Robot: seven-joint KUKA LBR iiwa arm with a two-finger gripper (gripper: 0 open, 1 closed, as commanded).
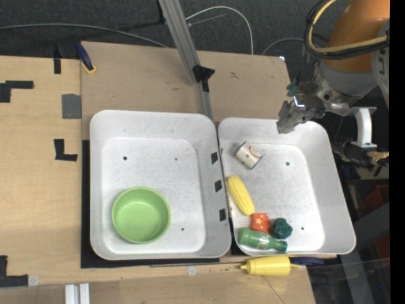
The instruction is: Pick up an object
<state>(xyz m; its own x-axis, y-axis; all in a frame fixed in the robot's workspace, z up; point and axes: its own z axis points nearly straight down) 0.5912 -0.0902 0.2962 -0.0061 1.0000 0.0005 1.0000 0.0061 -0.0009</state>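
Objects sit in the right bin point(329, 170), gripper point(286, 120) over its far rim.
Camera view: small can point(248, 155) far-left in that bin, corn cob point(240, 194) along its left wall, orange piece point(260, 221), dark green piece point(281, 228) and green bottle point(262, 240) at the near edge. Green bowl point(141, 215) in the left bin point(152, 125). Yellow bottle point(269, 266) on the bench just outside. Can't tell the gripper's state.
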